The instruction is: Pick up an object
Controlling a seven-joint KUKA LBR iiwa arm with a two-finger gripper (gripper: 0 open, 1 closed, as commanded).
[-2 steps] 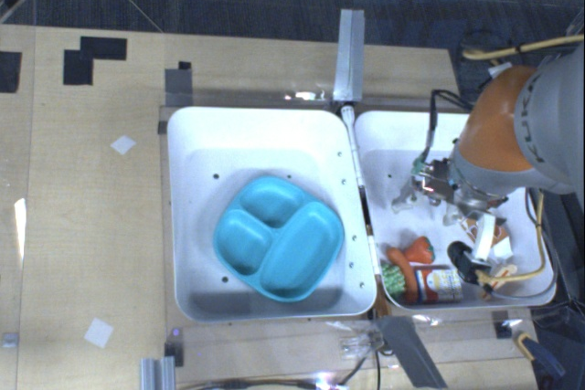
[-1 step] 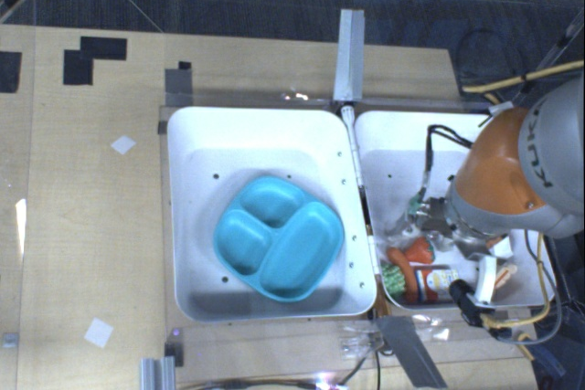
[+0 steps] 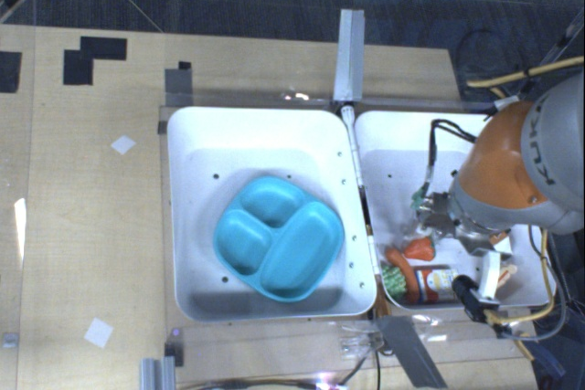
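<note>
In the right bin (image 3: 393,151), my gripper (image 3: 430,216) hangs low near the bin's front half, mostly hidden under the orange wrist band. Just below it lies a small orange-red object (image 3: 419,248). A dark bottle with a white label (image 3: 431,280) lies on its side along the front wall, and a green piece (image 3: 395,278) sits at its left end. The gripper is right above the orange-red object; whether they touch cannot be told.
The left bin (image 3: 196,196) holds a blue divided plate (image 3: 279,237) lying towards its front. A metal post (image 3: 349,55) rises behind the divider between the bins. The back half of the right bin is bare white floor.
</note>
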